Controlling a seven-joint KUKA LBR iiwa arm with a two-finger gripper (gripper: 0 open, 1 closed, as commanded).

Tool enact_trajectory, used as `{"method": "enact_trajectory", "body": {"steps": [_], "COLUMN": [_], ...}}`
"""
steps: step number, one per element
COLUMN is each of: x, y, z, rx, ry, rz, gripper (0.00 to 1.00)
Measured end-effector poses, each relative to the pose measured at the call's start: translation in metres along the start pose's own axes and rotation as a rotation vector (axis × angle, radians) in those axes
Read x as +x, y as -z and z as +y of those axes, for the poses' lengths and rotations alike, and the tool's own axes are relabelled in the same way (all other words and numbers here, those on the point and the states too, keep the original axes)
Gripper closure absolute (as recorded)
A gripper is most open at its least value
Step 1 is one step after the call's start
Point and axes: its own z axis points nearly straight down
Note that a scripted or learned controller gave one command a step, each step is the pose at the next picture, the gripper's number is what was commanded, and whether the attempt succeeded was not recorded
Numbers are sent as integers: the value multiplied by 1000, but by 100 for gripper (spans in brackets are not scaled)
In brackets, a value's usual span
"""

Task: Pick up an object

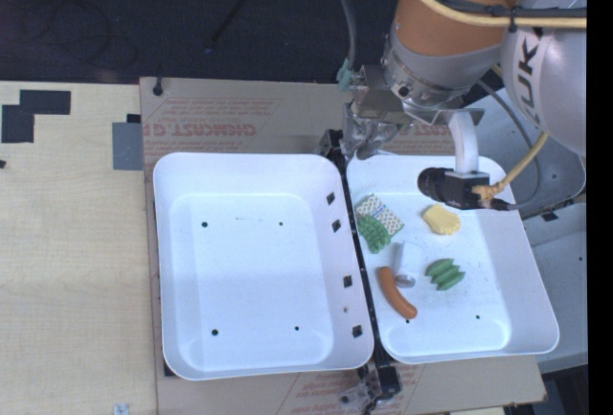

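Note:
The right bin [517, 308] holds several small items. A green and white patterned piece [376, 209] lies beside a dark green leafy piece [374, 233] near the divider. A yellow lump [442, 220] sits further right, with a green pod [444, 273] below it. An orange sausage-shaped piece [396, 293] lies next to a small white and grey item [407, 263]. My gripper [363, 141] hangs above the far left corner of the right bin, just above the divider, apart from all the items. Nothing shows in it.
The left bin [182, 327] stands beside the right one on a brown board [239, 116]. A black fitting [450, 186] on a white tube hangs from the arm over the right bin's far side. The grey and orange arm [469, 11] fills the upper right.

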Motion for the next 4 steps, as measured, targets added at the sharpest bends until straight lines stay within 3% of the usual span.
{"method": "enact_trajectory", "body": {"steps": [1, 2, 3, 4], "x": [57, 99, 39, 34], "y": [2, 57, 164, -160], "z": [51, 62, 39, -6], "rx": [0, -3, -10, 22], "ry": [0, 0, -8, -5], "rz": [-1, 1, -1, -5], "gripper": [100, 100, 100, 100]}}
